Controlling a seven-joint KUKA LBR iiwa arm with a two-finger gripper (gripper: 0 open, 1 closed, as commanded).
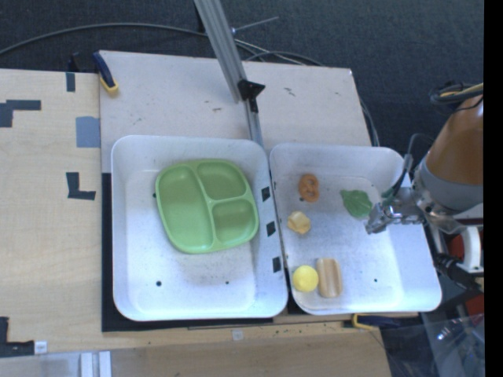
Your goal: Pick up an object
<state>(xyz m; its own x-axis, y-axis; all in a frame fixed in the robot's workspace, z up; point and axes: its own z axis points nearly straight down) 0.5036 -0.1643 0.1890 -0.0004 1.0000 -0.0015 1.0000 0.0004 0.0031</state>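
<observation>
In the right bin lie a small orange-brown piece, a pale yellow lump, a yellow ball, a tan hot-dog bun and a green leaf-shaped piece. My gripper hangs over the bin's right side, just right of and below the green piece. Nothing shows between its fingers.
The left bin holds a green divided plate. A grey metal pole slants in from the top to the seam between the bins. The arm's grey body and orange band stand over the right bin's right rim.
</observation>
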